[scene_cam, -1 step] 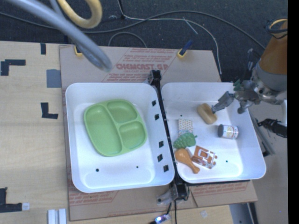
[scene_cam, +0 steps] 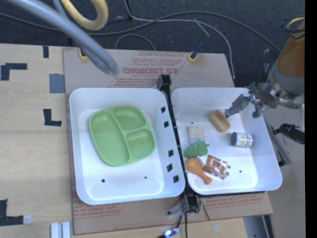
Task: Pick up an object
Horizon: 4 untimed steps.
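- Camera view: my gripper (scene_cam: 246,107) hangs over the upper right part of the right bin (scene_cam: 257,180), fingers spread apart, nothing between them.
- Nearest pick candidate: tan bread roll (scene_cam: 219,120), just below-left of my left fingertip, not touching it.
- Small can (scene_cam: 241,140) lies on its side just below me; label too small to read.
- Lower left of that bin: patterned square packet (scene_cam: 196,133), green leafy toy (scene_cam: 196,148), orange drumstick (scene_cam: 198,170), orange-white wrapped item (scene_cam: 217,166), all bunched close together.
- Left bin (scene_cam: 81,182) holds one green divided plate (scene_cam: 122,134), three compartments.
- Black clips (scene_cam: 170,135) run along the seam between the bins.
- Cardboard sheet (scene_cam: 143,71) under the bins reads "CHEMCAST" in red print.
- Grey hose (scene_cam: 59,21) and yellow loop (scene_cam: 89,4) cross the top left, well apart from me.
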Available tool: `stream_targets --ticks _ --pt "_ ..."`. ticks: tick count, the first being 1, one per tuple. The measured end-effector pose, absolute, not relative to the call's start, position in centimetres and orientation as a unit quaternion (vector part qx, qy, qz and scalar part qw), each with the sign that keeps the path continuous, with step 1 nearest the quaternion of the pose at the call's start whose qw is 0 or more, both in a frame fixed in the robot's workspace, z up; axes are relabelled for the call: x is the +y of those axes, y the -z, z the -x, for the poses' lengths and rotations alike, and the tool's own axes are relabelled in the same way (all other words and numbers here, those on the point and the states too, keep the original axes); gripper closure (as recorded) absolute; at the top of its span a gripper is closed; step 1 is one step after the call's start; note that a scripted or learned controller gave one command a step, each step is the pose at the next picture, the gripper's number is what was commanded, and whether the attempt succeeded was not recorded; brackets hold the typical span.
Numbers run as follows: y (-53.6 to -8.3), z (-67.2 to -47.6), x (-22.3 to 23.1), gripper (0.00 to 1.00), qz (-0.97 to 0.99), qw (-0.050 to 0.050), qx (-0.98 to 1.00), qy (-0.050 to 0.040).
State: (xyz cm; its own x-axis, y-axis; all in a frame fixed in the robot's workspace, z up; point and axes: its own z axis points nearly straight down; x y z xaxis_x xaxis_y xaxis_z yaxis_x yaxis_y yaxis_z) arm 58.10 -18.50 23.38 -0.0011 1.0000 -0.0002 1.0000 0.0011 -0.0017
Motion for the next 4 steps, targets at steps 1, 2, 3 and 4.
stream_targets --ticks 1,2,3,4 --pt "-18.8 -57.9 -17.8 0.00 0.707 0.002 -0.707 -0.0019" --pt "-12.5 -58.3 -17.8 0.00 0.707 0.002 -0.707 -0.0022" --pt "-8.3 -58.3 -17.8 0.00 0.707 0.000 -0.708 -0.0015" --pt "-9.6 -58.4 -17.8 1.00 0.706 -0.002 -0.708 0.0000"
